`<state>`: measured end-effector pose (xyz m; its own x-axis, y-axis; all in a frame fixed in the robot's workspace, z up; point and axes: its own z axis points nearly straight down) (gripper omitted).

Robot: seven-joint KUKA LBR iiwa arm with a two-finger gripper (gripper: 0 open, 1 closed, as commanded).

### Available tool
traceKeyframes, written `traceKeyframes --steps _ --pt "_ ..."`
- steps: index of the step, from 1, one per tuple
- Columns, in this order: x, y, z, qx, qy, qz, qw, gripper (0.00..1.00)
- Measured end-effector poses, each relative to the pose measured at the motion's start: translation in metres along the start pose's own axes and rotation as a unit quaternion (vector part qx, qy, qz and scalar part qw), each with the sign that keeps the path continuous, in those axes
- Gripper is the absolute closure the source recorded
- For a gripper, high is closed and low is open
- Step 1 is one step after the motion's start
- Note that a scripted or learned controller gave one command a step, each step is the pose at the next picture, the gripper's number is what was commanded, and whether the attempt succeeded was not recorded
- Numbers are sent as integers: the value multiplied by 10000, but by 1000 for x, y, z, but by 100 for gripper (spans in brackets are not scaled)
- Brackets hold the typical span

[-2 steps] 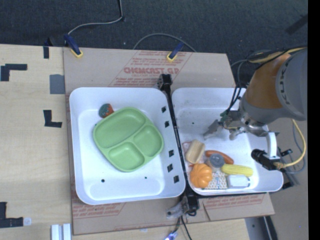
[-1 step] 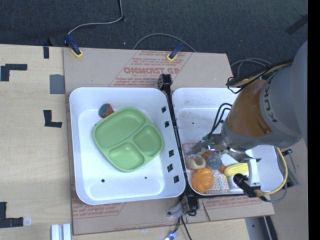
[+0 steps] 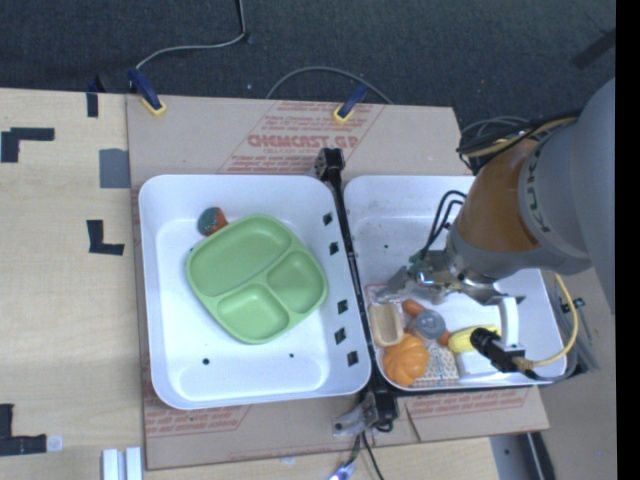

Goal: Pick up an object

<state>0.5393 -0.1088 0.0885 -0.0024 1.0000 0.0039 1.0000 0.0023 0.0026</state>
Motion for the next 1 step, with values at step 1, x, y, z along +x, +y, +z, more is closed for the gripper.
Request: traceKeyframes --steps 1 --pt "3 -37 -1 -70 -38 14 10000 0"
